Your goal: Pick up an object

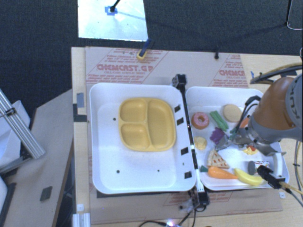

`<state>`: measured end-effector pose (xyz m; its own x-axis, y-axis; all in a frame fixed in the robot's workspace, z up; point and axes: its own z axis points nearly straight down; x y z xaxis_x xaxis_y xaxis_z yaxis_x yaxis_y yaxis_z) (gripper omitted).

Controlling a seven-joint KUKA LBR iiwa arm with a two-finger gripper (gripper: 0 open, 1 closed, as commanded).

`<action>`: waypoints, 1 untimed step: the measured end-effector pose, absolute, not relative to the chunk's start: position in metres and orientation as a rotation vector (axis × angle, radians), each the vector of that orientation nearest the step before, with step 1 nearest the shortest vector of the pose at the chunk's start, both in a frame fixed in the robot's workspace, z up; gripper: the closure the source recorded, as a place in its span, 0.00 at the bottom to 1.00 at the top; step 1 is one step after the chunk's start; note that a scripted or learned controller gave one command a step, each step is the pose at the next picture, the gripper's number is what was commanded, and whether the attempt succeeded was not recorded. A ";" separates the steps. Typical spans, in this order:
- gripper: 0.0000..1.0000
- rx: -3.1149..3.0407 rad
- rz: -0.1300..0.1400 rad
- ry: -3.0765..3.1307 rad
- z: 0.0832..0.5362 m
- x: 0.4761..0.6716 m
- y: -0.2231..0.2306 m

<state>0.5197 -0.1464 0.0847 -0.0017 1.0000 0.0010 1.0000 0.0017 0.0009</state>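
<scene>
Hand (230, 142) hovers beside purple toy grapes (217, 135), at three o'clock of them; grip state unreadable.

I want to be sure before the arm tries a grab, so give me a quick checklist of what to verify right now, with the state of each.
1. Gripper over the right bin: ok.
2. Something between its fingers: cannot tell; the arm hides them.
3. Nearest target, the purple grapes, beside the gripper: ok.
4. Crowding: not ok; pizza slice and carrot lie close below.
5. Yellow divided plate sits in the left bin, away from the arm: ok.
</scene>
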 end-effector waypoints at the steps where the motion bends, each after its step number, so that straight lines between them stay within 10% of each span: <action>1: 1.00 -2.221 -0.004 -2.225 0.096 0.521 -0.147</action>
